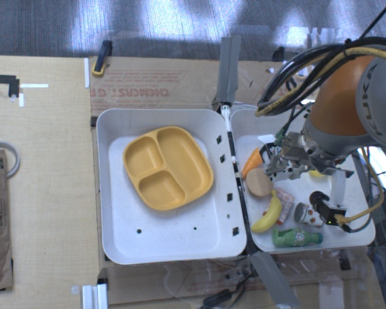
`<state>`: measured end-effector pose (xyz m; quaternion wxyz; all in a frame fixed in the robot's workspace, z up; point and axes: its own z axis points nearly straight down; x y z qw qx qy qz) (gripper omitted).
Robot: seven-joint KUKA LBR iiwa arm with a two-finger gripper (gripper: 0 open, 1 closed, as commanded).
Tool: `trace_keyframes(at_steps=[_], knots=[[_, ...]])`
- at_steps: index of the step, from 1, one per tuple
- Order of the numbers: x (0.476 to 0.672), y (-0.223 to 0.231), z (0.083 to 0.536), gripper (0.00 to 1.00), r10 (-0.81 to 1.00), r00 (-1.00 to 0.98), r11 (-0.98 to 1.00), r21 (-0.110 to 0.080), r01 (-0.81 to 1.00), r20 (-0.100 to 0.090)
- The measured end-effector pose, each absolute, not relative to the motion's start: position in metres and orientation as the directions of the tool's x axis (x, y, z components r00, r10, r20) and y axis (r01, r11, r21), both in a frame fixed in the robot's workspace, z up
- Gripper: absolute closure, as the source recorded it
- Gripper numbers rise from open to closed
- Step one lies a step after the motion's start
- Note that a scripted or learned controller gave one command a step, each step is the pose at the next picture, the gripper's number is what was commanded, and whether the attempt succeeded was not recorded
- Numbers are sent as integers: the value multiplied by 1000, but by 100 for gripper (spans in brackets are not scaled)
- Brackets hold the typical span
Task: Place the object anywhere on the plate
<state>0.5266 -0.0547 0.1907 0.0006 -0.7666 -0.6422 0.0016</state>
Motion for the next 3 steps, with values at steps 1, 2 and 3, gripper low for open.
trace_keyframes(at_steps=[1,2,3], knots=[[560,17,246,100,981,193,-193,-4,981,-3],[560,17,246,0,981,193,-193,-3,981,-4],[552,28,190,0,864,503,-503,-4,864,-5]])
